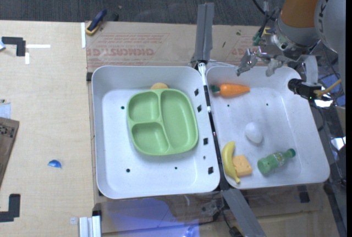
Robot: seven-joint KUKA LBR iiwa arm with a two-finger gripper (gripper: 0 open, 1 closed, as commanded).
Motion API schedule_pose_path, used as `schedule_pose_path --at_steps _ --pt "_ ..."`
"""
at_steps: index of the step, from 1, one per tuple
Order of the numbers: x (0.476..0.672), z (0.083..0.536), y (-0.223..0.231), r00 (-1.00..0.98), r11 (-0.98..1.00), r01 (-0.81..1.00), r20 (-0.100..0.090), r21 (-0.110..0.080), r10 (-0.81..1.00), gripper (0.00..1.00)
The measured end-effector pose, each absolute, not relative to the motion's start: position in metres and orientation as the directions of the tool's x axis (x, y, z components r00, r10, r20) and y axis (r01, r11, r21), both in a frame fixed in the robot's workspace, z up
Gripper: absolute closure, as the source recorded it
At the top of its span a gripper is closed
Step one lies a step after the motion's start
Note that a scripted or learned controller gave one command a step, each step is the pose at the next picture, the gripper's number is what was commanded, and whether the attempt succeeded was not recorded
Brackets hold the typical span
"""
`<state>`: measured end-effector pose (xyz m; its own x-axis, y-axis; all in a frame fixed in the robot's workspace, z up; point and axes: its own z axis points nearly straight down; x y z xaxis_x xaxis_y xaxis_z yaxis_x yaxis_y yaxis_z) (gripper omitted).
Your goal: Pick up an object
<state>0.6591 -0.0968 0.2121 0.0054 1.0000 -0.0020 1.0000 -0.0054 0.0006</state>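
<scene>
My gripper point(257, 65) hangs over the far edge of the right bin point(286, 99), open, with nothing between its fingers. An orange carrot point(232, 89) lies just below and to the left of it. Farther forward in the same bin are a white egg-like ball point(253, 132), a yellow banana point(230, 161), a yellow cheese wedge point(242, 165) and a green bottle point(274, 160) on its side.
The left bin point(110, 120) holds a green divided plate point(163, 120) with a small yellow thing point(159, 86) at its far rim. A grey post point(204, 32) stands between the bins at the back. Cardboard point(137, 43) lies behind them.
</scene>
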Motion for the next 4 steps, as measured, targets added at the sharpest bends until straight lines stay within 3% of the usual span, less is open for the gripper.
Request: schedule_pose_path --at_steps 1,2,3,4 --pt "0.654 0.093 -0.093 -0.01 0.01 1.0 -0.001 0.002 1.0 0.0" --pt "0.653 0.101 -0.094 -0.009 0.009 1.0 -0.001 -0.004 1.0 1.0" --pt "0.659 0.192 -0.051 0.016 -0.016 1.0 -0.001 0.0 1.0 1.0" --pt "0.635 0.135 -0.103 -0.085 0.085 0.996 -0.001 -0.002 0.996 1.0"
